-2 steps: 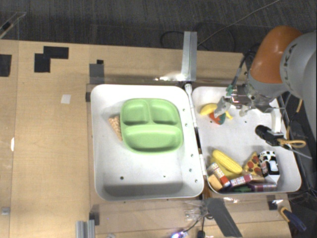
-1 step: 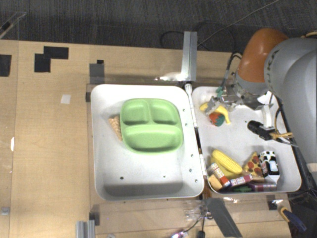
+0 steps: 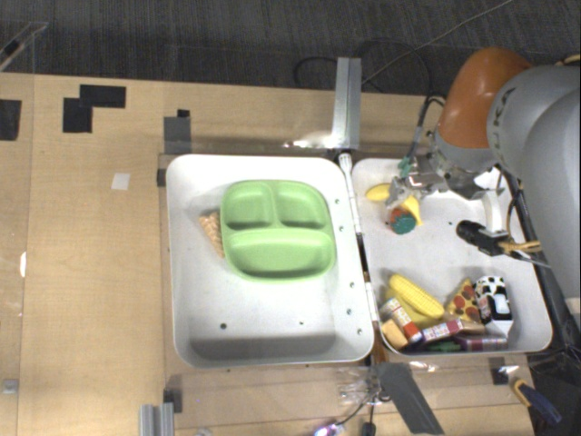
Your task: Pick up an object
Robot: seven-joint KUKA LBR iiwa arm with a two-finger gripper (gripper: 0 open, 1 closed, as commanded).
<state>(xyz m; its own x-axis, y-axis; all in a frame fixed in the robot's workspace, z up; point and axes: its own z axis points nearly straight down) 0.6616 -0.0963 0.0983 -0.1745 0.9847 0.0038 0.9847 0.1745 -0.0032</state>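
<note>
The gripper [image 3: 410,182], grip state impossible to tell, hovers over the toy [image 3: 403,214] at the right bin's [image 3: 541,327] eleven o'clock, seemingly mid-approach; a straight descent should follow.

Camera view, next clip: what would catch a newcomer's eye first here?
The green divided plate dominates the left bin. In the right bin, the end effector hovers at the far end over small yellow toys, while a jumble with a banana crowds the near corner.
</note>
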